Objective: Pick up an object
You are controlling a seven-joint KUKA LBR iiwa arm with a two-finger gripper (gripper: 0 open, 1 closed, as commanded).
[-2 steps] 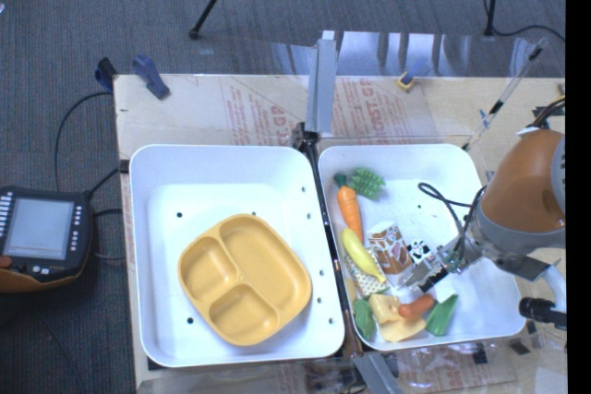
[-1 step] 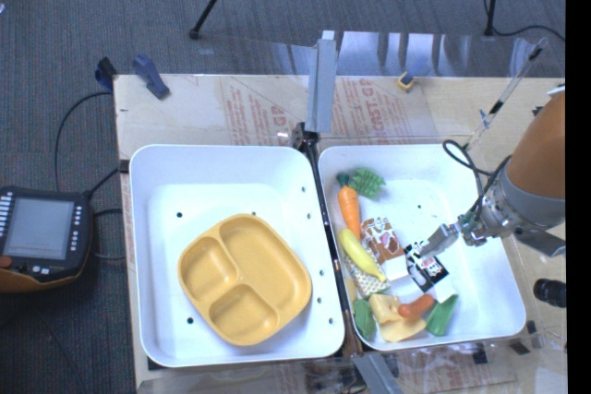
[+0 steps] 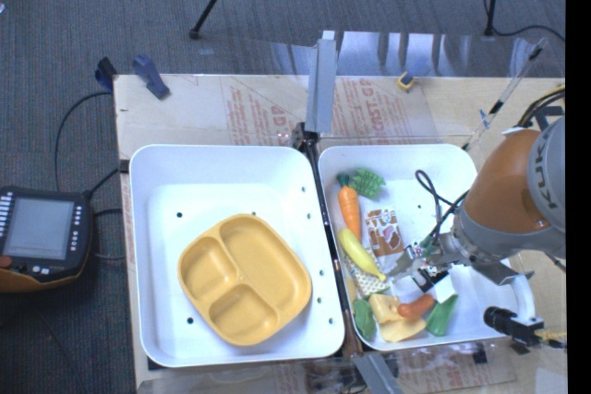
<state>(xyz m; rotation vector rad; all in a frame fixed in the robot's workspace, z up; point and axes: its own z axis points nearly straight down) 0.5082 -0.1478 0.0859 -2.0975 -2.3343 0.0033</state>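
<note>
Down in the lower right of the frame, the pincer (image 3: pixel 420 268) hangs low inside the right bin (image 3: pixel 462 163), right over the heap of toy food, and whether its tips are apart or together simply cannot be told from here. Nothing visibly sits between them. Nearest to it lies a small red-orange sausage-like piece (image 3: pixel 416 306), just below the tips, with a green pepper-like piece (image 3: pixel 441 316) beside it toward the right. Further up the bin lie a yellow banana (image 3: pixel 359 254), an orange carrot (image 3: pixel 350 209) with a green leafy top, and a flat brown printed packet (image 3: pixel 382 231). These all look like hollow moulded plastic: light, stiff, smooth and likely slippery, so a rounded piece could squirt out sideways. The sausage piece probably wants taking across its narrow middle. Over in the left bin (image 3: pixel 152 166), a yellow compartment plate (image 3: pixel 244 290) sits alone, glossy and shallow, three wells, rounded corners.
</note>
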